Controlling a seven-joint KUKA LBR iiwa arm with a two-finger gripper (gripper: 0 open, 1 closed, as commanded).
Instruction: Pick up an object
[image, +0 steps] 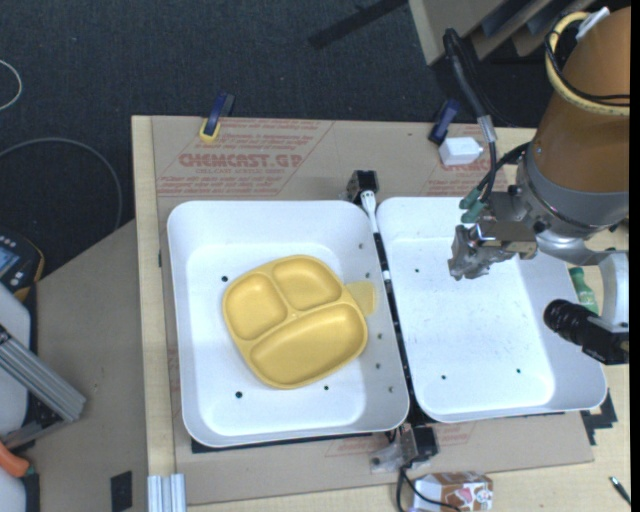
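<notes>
Even overhead light, white bins (290, 225) nearly blown out, soft shadows, slightly soft focus throughout.

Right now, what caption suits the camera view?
Gripper over the right bin; yellow divided plate lies in the left bin.

The arm (590, 110) is cut off by the top and right edges; the pincer's (468, 262) finger spacing is unclear.

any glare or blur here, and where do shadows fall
Camera view: sharp throughout; the white bins look bright, the left bin nearly washed out around the yellow plate; soft shadow under the gripper on the right bin.
</notes>
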